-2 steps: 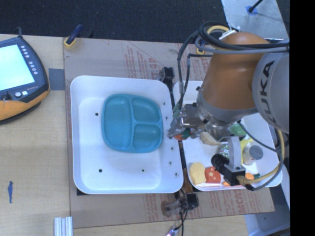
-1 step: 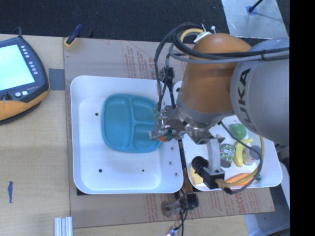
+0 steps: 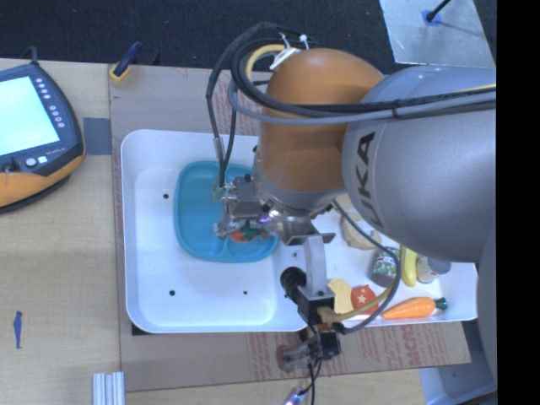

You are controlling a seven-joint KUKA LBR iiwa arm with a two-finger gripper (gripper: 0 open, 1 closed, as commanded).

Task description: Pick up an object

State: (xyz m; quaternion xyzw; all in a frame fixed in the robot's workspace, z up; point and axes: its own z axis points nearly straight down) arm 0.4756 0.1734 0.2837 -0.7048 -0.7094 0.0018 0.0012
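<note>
I take the task's thing to be the small red-and-green object lying on the blue plate in the left bin, directly under the pincer and half hidden by it, so I cannot say what it is. From here I judge we are at the grasp step: the pincer is down over the plate, but I cannot tell how it stands or whether it has anything, because the wrist and the orange band sit over it. The next move, as I read it, calls for a firm closure on the small object and a straight lift clear of the plate's raised edge; a slide along the plate could push the object away or tip the plate. Further out, to the right of the pincer and partly beneath the arm, the other bin holds a carrot, a yellow piece with a red one beside it, and a small tin-like item. Cables loop above the pincer and a black cable fitting hangs just below it, blocking my sight. Well to the left, outside the bins, sits the teach pendant.
</note>
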